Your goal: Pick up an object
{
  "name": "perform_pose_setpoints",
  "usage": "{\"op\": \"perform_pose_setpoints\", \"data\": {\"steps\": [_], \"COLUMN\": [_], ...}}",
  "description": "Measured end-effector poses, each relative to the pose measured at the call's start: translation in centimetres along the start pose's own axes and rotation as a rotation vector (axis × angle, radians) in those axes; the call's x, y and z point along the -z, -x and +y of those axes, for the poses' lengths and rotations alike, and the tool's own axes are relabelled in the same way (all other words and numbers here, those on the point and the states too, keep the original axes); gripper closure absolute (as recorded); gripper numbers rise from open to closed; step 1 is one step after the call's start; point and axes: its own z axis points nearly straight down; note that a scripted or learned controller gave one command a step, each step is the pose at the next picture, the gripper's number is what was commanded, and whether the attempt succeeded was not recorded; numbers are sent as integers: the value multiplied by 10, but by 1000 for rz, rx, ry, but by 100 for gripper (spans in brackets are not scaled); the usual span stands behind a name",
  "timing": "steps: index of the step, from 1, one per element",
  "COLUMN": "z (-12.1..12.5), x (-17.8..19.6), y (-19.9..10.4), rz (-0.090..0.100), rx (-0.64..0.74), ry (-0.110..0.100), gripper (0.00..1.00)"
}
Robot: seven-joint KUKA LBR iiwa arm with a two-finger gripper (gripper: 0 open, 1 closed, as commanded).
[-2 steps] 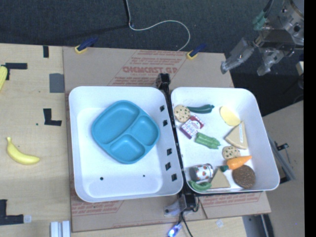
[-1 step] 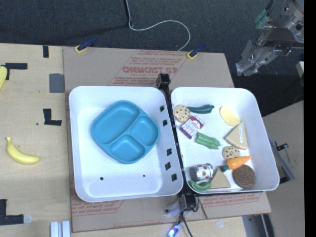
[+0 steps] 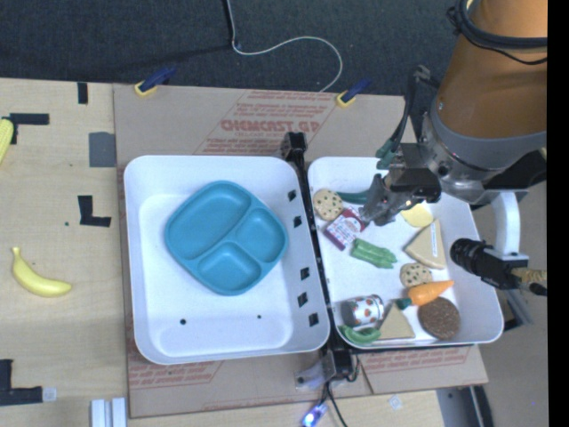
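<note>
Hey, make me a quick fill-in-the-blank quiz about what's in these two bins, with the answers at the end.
1. The blue divided plate lies in the ______ bin as the camera sees it.
2. The gripper hangs over the ______ bin.
3. The banana lies on the bench, ______ both bins.
4. The carrot is coloured ______.

Missing words: left; right; outside; orange

White bins: two (image 3: 142, 238) (image 3: 484, 323)
Blue divided plates: one (image 3: 226, 237)
Bananas: two (image 3: 37, 277) (image 3: 4, 138)
Cookies: two (image 3: 327, 205) (image 3: 415, 275)
Carrots: one (image 3: 428, 292)
Green peppers: one (image 3: 372, 254)
Clamps: two (image 3: 156, 80) (image 3: 354, 92)
</note>
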Motion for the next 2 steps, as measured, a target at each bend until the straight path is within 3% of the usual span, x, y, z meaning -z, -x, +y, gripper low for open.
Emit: {"op": "perform_pose_setpoints", "data": {"steps": [1, 2], "z": [3, 4], "x": [-94, 40], "y": [-28, -58], "rz": [-1, 3], "rx": [-1, 2], "ry": [5, 32], "gripper": [100, 100]}}
